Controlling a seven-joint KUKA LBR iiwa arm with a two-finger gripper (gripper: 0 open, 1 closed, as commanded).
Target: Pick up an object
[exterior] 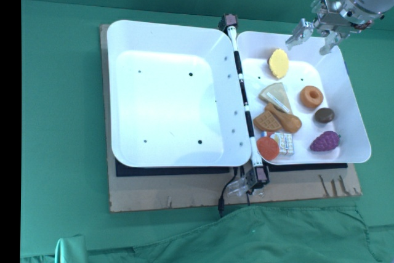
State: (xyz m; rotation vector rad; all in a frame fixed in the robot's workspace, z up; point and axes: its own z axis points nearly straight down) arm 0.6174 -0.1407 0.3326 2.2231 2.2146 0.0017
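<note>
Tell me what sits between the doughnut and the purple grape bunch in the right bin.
In the camera view, a small dark brown piece lies between the doughnut and the purple grape bunch, apart from both.

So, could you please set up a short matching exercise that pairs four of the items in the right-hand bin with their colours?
Items:
1. doughnut
2. grape bunch
3. oval piece nearest the gripper
4. small rounded item between the doughnut and the grapes

Colours:
A. purple
B. dark brown
C. orange
D. yellow

Pairs: 1-C, 2-A, 3-D, 4-B

The gripper hangs open over the far rim of the right-hand bin, holding nothing.
</note>
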